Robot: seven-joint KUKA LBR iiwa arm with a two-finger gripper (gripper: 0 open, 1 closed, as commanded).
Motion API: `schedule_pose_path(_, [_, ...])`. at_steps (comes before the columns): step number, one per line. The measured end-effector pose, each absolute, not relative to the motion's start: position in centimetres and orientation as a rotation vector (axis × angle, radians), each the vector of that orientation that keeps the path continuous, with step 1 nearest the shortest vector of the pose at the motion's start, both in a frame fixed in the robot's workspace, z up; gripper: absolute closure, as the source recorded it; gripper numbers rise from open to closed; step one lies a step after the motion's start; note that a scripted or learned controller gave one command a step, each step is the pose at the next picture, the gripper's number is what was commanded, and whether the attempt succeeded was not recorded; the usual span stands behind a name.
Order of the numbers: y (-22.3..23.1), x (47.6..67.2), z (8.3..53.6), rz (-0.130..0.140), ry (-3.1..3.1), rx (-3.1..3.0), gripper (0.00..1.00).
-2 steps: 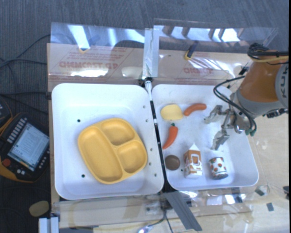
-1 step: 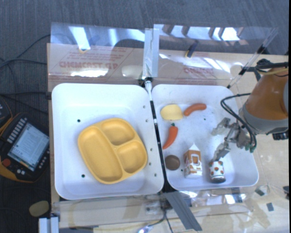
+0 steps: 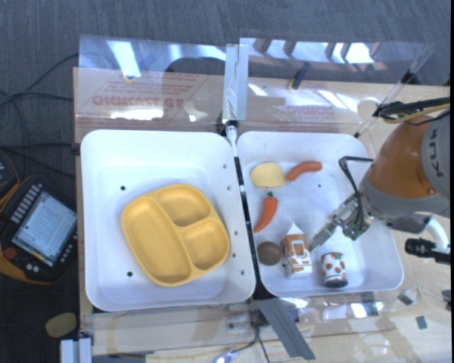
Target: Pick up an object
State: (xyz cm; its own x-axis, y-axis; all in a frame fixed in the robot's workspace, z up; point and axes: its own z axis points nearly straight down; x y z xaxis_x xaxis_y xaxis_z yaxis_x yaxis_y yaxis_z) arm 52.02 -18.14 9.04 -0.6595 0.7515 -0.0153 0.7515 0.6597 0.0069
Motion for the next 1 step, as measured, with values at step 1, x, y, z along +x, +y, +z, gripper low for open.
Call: schedule_pose_path(1, [-18.13,52.17,10.07,-0.003,2.845,1.284,1.0])
